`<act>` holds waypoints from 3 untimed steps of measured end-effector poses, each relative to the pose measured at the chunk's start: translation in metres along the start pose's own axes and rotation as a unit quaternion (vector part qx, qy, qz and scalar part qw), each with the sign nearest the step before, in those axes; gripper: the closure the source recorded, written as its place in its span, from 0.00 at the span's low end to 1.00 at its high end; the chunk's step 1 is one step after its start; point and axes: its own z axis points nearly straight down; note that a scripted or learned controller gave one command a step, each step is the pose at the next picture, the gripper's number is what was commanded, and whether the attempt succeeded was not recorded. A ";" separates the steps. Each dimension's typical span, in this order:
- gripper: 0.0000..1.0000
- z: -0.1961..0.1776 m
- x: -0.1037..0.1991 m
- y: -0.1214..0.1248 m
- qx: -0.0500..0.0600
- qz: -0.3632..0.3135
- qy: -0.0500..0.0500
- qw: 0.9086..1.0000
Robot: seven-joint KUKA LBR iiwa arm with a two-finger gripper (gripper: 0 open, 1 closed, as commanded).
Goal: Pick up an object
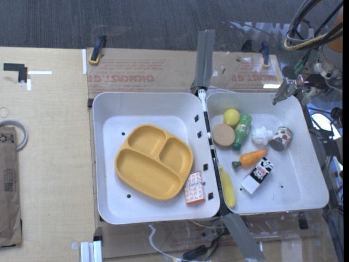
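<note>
Up top-right, hand (pixel 287 89) over right bin (pixel 305 162) rim — grip state unclear — carrot (pixel 252 158) lies mid-bin

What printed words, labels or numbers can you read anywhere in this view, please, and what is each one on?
"CHEMCAT GF...", red print seen upside down and only partly legible, on the brown cardboard sheet behind the bins.
Small orange-and-white carton in the left bin: print too small to read.
Black-and-white cow-patterned carton in the right bin: unreadable.
Brown paper bag at far left: blurred markings.
</note>
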 end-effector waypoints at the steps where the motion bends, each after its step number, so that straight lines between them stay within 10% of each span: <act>1: 0.00 0.119 0.038 0.009 0.001 -0.019 0.000 1.000; 2: 0.00 0.168 0.080 0.003 0.000 -0.117 0.000 0.993; 3: 1.00 0.159 0.078 0.004 -0.001 -0.115 -0.001 0.993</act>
